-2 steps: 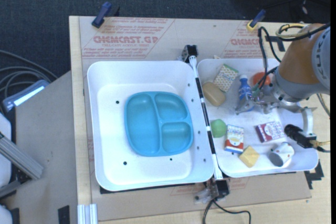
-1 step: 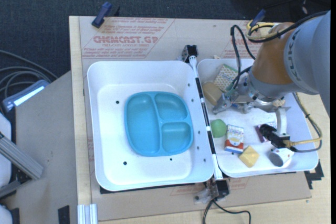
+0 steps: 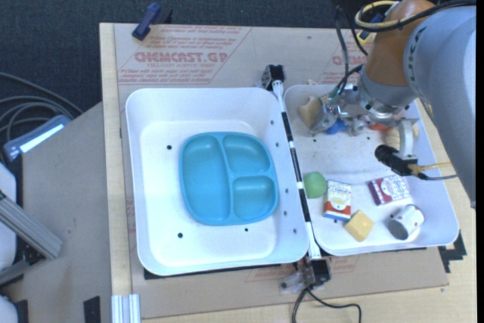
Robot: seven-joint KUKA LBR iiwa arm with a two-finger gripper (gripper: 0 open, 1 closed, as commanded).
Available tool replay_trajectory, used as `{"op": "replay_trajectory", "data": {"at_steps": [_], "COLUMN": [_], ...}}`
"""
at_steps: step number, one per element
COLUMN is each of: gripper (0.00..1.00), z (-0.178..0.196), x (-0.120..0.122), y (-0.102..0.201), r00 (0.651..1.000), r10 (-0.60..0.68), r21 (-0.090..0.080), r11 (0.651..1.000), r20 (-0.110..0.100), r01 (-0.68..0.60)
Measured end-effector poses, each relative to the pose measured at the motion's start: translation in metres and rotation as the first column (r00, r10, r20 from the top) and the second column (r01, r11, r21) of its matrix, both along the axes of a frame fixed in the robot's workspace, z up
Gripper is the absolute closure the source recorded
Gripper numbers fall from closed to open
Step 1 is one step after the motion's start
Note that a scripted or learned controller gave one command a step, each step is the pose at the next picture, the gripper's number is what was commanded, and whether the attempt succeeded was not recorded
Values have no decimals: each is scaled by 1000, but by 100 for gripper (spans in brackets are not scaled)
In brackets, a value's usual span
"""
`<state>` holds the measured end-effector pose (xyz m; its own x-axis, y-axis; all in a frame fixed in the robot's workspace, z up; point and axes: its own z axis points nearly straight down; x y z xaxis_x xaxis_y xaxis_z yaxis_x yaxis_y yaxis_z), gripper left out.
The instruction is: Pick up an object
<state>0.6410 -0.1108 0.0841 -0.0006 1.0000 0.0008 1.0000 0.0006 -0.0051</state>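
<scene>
Gripper (image 3: 333, 119) sits low at back of right bin (image 3: 446, 227), can't tell its state or any catch, so pick looks undone; candidates e.g. green ball (image 3: 314, 182) lie near front.

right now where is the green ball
The green ball lies in the right bin, against its left wall, just left of the small red and white carton.

two white bins (image 3: 151, 163) — one blue tray (image 3: 228, 178), one green ball (image 3: 314, 182), two small cartons (image 3: 338, 200).
</scene>
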Motion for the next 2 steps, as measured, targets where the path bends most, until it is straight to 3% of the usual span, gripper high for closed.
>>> {"op": "replay_trajectory", "data": {"at_steps": [1, 2], "gripper": [100, 0], "z": [10, 10], "x": [0, 0], "y": [0, 0], "r00": [1000, 1000], "r10": [1, 1], "r21": [1, 1], "r11": [1000, 1000], "r20": [-4, -5], "r01": [-1, -1]}}
